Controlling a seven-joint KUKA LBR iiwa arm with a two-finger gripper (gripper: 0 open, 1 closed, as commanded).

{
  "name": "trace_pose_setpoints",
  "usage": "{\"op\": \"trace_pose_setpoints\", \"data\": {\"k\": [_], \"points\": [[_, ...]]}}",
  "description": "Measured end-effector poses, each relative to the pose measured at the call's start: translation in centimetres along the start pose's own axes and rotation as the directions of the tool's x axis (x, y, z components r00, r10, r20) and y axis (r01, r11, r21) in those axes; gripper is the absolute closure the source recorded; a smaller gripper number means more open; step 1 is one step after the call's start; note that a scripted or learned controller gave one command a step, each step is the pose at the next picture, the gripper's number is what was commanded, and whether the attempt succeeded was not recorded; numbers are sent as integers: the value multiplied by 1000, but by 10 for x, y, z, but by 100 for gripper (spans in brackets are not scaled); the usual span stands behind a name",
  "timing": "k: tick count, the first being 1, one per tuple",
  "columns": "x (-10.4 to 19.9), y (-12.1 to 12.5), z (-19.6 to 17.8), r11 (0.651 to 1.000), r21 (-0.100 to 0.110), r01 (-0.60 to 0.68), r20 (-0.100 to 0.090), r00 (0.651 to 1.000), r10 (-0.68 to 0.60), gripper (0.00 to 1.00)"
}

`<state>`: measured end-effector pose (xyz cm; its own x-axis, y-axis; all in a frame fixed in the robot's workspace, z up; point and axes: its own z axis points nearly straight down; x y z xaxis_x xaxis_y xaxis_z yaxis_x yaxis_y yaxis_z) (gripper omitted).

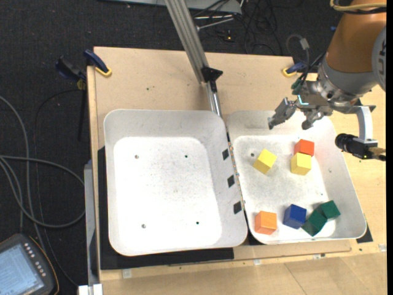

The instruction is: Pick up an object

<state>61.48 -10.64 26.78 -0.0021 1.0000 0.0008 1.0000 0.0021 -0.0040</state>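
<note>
From my remote seat I see the gripper point(295, 117) hanging over the far rim of the right bin point(344, 183), its two dark fingers point(279, 117) spread apart with nothing between them, so I read the jaws as open and empty; the grey arm point(359, 35) with its orange band comes in from the upper right corner. Every block lies in the right bin; nearest the gripper I count an orange-red cube point(304, 147) touching a yellow cube point(301, 164) just in front of it, and a second yellow block point(265, 161) sits apart to their left, turned at an angle; along the near edge of that bin I see an orange cube point(265, 222), a blue cube point(295, 216) just beside it, and two green blocks point(322, 217) pressed together towards the near right corner, one lying partly over the other as far as I can tell. None of these blocks touches the fingers. The left bin point(116, 183) is a speckled white tray lying beside the right one, their inner edges meeting along a line with small dark clips point(232, 180); both bins rest on a pale wooden bench point(153, 78), with a metal pole point(187, 29) slanting in from the top and a blue and yellow clamp point(97, 62) at the bench's far left corner; a screen point(18, 266) glows at lower left.
</note>
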Motion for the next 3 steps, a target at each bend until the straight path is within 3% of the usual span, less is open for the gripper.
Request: {"op": "trace_pose_setpoints", "data": {"k": [1, 3], "points": [[0, 1, -2, 1000, -4, -1, 1, 1000, 1, 0], [4, -1, 106, 1000, 1, -2, 1, 1000, 2, 0]]}}
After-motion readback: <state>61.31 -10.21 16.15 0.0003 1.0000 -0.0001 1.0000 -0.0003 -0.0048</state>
